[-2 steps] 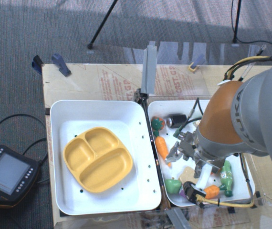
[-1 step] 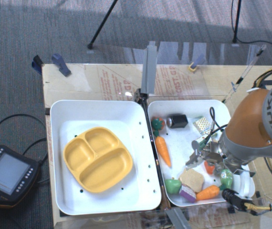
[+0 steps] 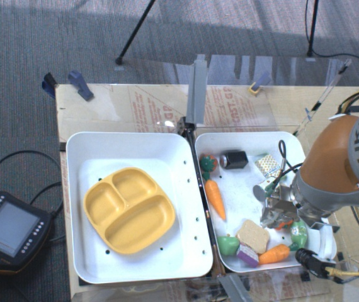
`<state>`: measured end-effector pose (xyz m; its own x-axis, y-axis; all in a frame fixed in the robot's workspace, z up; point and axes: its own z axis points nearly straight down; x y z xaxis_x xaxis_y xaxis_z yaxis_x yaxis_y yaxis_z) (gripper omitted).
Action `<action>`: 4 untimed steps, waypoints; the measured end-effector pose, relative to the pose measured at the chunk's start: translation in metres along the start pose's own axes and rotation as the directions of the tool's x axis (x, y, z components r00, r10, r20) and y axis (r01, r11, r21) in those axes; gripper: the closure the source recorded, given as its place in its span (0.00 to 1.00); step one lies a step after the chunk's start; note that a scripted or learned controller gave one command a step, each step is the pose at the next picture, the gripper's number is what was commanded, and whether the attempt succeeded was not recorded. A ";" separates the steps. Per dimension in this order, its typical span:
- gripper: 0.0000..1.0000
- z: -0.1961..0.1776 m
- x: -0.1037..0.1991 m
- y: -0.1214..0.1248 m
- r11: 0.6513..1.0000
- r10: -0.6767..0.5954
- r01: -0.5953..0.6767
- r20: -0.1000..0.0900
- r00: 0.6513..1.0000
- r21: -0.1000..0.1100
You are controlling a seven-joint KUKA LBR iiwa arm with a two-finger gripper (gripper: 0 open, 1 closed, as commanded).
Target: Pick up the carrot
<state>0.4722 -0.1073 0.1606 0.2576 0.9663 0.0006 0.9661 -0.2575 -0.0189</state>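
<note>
An orange carrot with a green top lies along the left side of the right bin, pointing toward the front. A second, shorter orange carrot-like piece rests at the bin's front wall. My gripper hangs low over the right part of that bin, to the right of the long carrot and apart from it, just above a tan bread slice. The arm's orange band rises behind it and hides the bin's right edge.
The right bin also holds a black cylinder, a small green toy, a checkered packet, a green pepper, a purple block and a green piece. A yellow divided plate lies in the left bin.
</note>
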 end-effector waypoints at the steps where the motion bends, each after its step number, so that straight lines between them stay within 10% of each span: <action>1: 1.00 0.072 0.032 0.023 0.993 0.113 -0.114 -0.002 0.994 -0.013; 2: 1.00 0.070 0.018 0.048 0.988 0.153 -0.153 -0.003 0.988 -0.016; 3: 1.00 -0.038 0.026 0.062 0.997 0.075 -0.075 -0.002 0.997 -0.019; 4: 1.00 -0.080 0.043 0.031 0.999 0.036 -0.036 0.000 0.999 -0.014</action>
<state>0.5149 -0.0738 0.2396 0.2918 0.9565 -0.0002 0.9565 -0.2918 -0.0047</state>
